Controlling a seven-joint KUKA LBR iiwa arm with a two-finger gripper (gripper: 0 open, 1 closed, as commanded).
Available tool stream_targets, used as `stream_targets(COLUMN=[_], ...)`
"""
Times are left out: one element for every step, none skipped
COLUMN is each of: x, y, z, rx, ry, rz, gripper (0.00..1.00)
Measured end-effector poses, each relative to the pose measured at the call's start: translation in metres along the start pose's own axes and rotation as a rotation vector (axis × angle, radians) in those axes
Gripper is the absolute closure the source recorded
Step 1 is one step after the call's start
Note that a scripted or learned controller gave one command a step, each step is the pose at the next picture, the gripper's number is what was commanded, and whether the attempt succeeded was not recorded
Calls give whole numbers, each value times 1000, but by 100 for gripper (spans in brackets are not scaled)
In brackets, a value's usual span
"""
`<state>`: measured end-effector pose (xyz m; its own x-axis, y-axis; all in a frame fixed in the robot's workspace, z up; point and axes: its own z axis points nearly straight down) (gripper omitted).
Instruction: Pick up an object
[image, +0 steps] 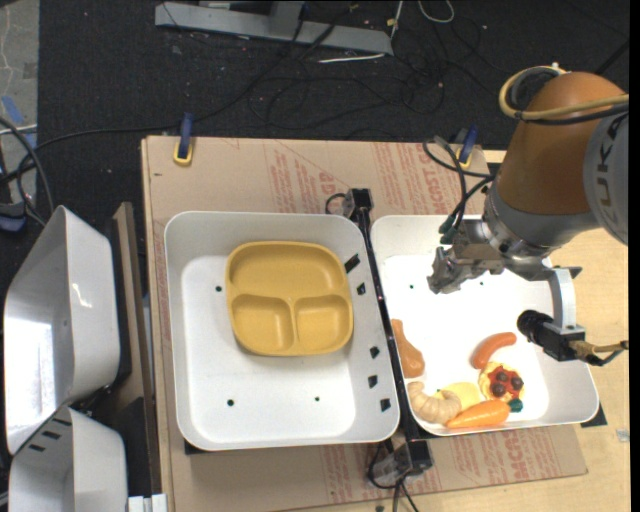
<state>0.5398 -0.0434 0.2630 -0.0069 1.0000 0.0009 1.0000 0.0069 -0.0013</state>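
Over the upper part of the right bin hangs the claw, above bare white floor with open room around it; whether it is clenched or released I cannot tell. The toy foods crowd the bin's lower rim: an orange carrot, a knobbly pale ginger root, a curved sausage, a berry tart. The left bin holds a smooth mustard divided plate (three compartments), set toward its upper middle.

The grey arm reaches in from the right, claw pointing down-left.
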Motion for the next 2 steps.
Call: stream_targets(x=[49,107], y=[-6,-15], z=[-1,4], rx=[0,0], ry=[1,-1], rz=[-1,0], gripper=[100,100])
